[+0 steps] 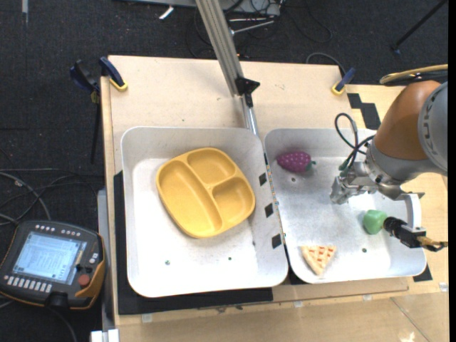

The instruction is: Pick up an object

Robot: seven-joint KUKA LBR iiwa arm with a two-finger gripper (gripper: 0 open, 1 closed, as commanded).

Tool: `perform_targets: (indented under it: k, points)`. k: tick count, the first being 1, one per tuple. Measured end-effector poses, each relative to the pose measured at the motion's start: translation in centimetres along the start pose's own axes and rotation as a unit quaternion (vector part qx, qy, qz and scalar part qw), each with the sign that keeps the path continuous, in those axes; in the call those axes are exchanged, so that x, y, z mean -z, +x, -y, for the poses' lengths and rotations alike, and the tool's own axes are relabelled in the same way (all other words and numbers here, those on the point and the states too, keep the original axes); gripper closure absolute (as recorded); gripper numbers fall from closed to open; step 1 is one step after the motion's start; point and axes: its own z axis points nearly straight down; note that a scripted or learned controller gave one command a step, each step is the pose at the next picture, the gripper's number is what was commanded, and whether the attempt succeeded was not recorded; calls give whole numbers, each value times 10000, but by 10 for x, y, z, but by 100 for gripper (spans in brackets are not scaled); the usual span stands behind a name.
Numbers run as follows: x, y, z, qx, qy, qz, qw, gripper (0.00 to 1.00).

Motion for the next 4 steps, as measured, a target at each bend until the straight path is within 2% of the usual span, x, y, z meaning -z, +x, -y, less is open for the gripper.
perform_targets:
  k: [1,2,3,4]
  points:
    - [46,-8,-4,-2,-19,7,10000,100]
    - [109,-4,-7,15,-31,9,10000,100]
    - [116,-3,-8,10,-4,0,10000,100]
    - [113,46,-14,34,9,-11,10000,100]
